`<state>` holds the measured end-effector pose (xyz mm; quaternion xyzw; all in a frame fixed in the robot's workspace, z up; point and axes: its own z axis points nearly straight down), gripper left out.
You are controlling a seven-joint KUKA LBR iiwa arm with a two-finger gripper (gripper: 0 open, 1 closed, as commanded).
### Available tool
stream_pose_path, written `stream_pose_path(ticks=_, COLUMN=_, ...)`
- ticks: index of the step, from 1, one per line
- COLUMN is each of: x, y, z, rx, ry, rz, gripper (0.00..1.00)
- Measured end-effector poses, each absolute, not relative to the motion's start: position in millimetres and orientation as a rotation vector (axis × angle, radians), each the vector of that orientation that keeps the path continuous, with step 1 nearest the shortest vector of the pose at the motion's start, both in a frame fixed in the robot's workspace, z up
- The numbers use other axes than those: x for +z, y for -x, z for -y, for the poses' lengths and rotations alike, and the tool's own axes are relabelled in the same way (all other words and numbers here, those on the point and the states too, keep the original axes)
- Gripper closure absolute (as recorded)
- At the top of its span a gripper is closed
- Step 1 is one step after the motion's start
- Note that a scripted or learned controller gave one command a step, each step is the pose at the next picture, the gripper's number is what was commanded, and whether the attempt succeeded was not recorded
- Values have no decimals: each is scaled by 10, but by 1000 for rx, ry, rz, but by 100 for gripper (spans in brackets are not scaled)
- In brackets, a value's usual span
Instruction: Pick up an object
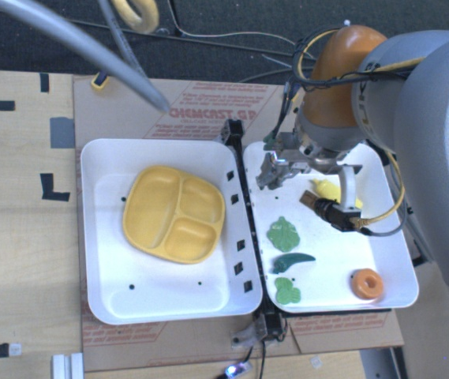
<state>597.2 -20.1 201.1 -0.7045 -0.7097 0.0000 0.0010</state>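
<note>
The gripper (275, 170) hung over the right bin (390, 298), its state unclear; it should descend straight on 1 green piece (282, 233).

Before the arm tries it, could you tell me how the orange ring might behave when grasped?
The orange ring looks small and rounded, so it is probably light and may roll or skid on the smooth bin floor. Lying flat, it offers little height to pinch.

Robotics laboratory test cell: two white bins (98, 212) on a cardboard sheet (208, 105) over the tabletop (19, 212), loose cables (208, 34), black tape markers (50, 186).
</note>
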Motion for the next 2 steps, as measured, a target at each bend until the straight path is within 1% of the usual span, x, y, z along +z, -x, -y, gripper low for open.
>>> stream_pose_path(ticks=1, x=1997, y=-6112, z=-361, rx=0, ry=2212, rz=2228, gripper=100)
stream_pose_path(ticks=2, x=2243, y=-6201, z=-910, rx=-3, ry=2213, rz=2229, gripper=100)
